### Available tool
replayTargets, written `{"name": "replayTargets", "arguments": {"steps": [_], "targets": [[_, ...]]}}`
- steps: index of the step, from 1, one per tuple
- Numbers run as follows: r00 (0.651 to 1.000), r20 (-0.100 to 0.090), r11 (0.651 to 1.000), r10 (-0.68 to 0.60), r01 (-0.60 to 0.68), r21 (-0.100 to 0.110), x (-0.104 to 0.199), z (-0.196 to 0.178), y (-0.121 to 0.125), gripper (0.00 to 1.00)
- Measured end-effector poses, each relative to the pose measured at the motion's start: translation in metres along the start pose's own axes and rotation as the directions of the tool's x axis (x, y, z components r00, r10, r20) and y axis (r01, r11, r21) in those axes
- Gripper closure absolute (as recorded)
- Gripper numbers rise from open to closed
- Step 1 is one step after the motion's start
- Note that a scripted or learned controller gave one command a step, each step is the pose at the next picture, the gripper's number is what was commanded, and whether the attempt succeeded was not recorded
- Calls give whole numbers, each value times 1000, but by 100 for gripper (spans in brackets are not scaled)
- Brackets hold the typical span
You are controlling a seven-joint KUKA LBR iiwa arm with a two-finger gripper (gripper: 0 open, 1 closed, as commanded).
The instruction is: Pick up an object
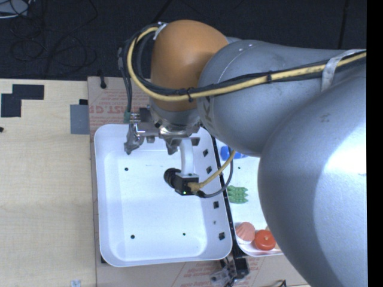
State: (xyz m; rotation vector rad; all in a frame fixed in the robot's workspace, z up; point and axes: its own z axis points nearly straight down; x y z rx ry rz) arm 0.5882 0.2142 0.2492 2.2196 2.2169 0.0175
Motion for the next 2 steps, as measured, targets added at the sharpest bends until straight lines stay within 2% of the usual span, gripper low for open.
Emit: {"name": "replayTargets", "arguments": {"steps": [1, 2], "targets": [[1000, 11, 1000, 10, -10, 23, -121, 63, -25, 0], [1000, 6, 1000, 2, -2, 20, -115, 51, -23, 100]]}}
